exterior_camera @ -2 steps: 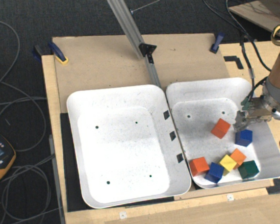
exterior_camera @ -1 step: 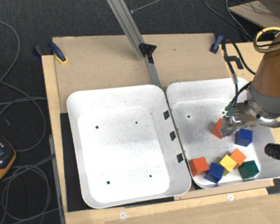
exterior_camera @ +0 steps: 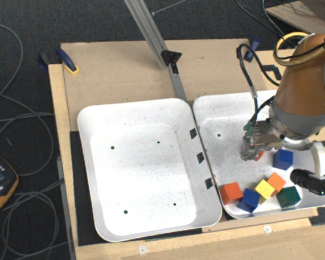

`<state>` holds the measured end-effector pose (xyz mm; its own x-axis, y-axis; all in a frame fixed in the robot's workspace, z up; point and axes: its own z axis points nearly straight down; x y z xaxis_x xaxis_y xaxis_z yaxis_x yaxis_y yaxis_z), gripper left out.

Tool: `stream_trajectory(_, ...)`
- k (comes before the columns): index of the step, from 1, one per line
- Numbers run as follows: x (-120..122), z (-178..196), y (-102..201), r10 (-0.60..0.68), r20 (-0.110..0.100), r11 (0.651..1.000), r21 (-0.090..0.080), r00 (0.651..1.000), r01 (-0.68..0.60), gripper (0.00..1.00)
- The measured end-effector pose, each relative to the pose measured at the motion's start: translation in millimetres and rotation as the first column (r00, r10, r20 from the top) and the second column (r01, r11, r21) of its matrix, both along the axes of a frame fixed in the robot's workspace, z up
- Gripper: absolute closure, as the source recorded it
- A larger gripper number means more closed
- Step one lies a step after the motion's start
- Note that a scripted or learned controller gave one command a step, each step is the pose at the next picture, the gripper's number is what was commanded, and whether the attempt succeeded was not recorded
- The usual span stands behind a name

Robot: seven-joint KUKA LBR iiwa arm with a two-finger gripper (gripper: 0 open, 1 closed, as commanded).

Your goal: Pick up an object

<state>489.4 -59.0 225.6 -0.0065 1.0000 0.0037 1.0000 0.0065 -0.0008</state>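
I read the pale tan surface (exterior_camera: 145, 65) as bare matt wood. Two shallow white plastic bins (exterior_camera: 143, 168), smooth with a dull sheen and fine dark speckling. Small coloured cube blocks (exterior_camera: 232, 192) look matt. Slanted grey metal rail (exterior_camera: 153, 36) has a brushed finish. Arm's orange band (exterior_camera: 307, 90) is smooth, faintly glossy.

2 bins sit side by side on the bench (exterior_camera: 144, 59), touching along their inner walls. In the right bin (exterior_camera: 206, 110), 6 blocks (exterior_camera: 262, 189) cluster at the near corner. The gripper (exterior_camera: 250, 151) hangs just behind them. The left bin (exterior_camera: 87, 119) lies beside it.
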Motion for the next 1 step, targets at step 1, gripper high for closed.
stream_trajectory(1,-8.3,6.1,60.7,0.001,0.0,1.0,0.0,1.0,-0.001,1.0)
